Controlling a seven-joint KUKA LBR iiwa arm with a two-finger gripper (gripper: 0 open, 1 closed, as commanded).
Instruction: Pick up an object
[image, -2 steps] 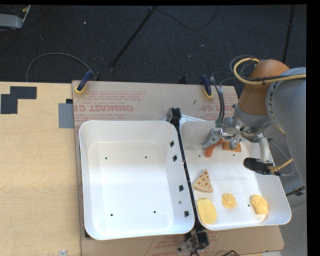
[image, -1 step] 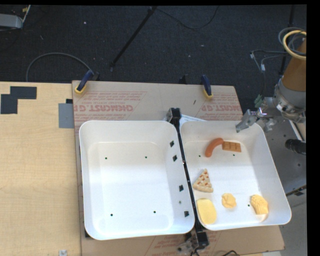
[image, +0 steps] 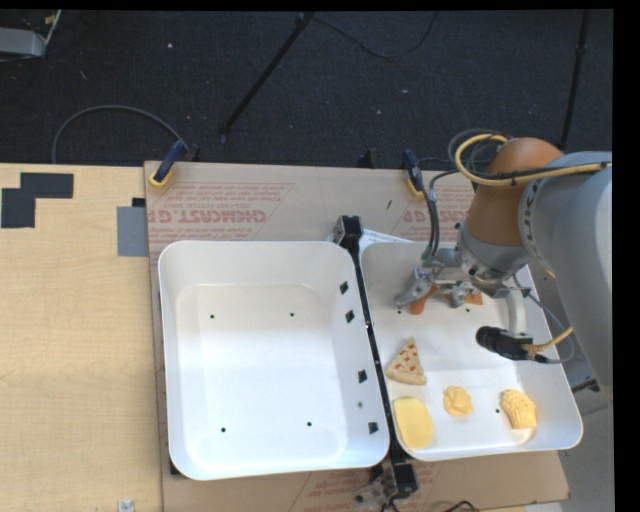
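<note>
Across the counter (image: 70, 330) sit two shallow white bins side by side, the left bin (image: 175, 360) showing its bare floor and the right bin (image: 560, 425) carrying all the small things. From the right, the grey arm (image: 575, 215) with its orange band (image: 510, 190) leans over the far part of the right bin, and its end effector (image: 440, 290) sits low there, right beside a small orange-red piece (image: 418, 305); I cannot tell from here how wide it stands or whether it has hold of anything. Nearer the front of that bin lie a yellow rounded block (image: 413, 422) by the divider, a toy pizza slice (image: 406, 364) just behind it, a ribbed yellow corn-like piece (image: 518, 408) near the right wall, and a small yellow lump (image: 457, 401) between block and corn.
</note>
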